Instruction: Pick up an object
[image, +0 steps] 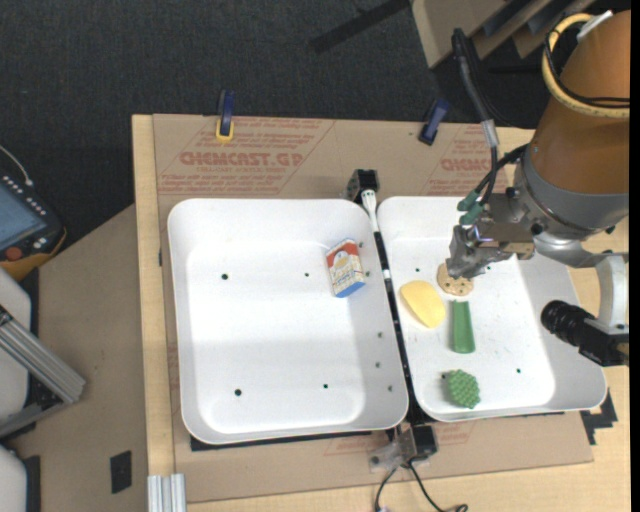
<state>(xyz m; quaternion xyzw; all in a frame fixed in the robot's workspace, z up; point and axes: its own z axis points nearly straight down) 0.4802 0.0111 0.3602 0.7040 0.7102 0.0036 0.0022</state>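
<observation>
**Gripper low over the right bin's small round piece**

Cardboard covers the desk (300, 150) we look down on, with dark carpet around it and two blue clamps at its far edge. On it we see two shallow white bins side by side. Our left bin (260, 390) carries a small carton (345, 268) with red and blue print, lying near its right wall. Our right bin (520, 390) carries four things: a small round tan piece (458, 285), a yellow lemon-like piece (423, 304) just beside it on the left, a green stick (461, 327) just below it, and a knobbly green lump (461, 388) near the front rim, apart from the rest.

We see the grey arm with its orange band reach in from the right. Its gripper (464, 268) hangs right above the round tan piece, touching or nearly touching its top edge. From this slant we cannot tell how the gripper is set, and we see nothing lifted off the bin floor.
</observation>
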